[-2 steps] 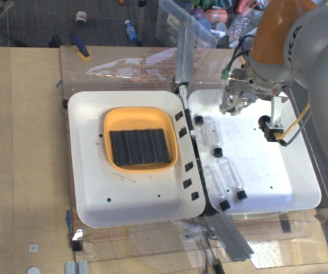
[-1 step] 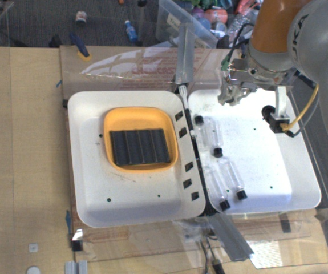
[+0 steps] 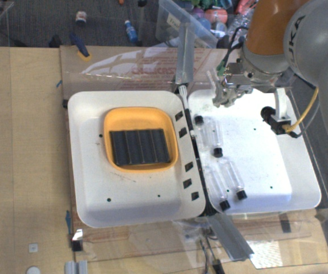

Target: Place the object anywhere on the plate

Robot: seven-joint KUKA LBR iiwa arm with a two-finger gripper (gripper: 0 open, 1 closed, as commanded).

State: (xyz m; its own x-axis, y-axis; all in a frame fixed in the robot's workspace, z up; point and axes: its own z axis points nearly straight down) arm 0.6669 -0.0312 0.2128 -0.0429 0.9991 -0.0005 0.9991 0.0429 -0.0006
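Note:
A yellow plate (image 3: 111, 124) sits in the left bin (image 3: 89, 181). A dark grey ribbed rectangular block (image 3: 140, 147) lies flat in the middle of the plate. My gripper (image 3: 226, 96) hangs over the back left corner of the right bin (image 3: 278, 170), well to the right of the plate and apart from the block. Its tips point down close to the bin floor.
Two clear plastic bottles with black caps (image 3: 211, 136) (image 3: 230, 180) lie along the left side of the right bin. A black divider with clips (image 3: 187, 147) runs between the bins. A tub of toys (image 3: 209, 4) stands behind the bench.

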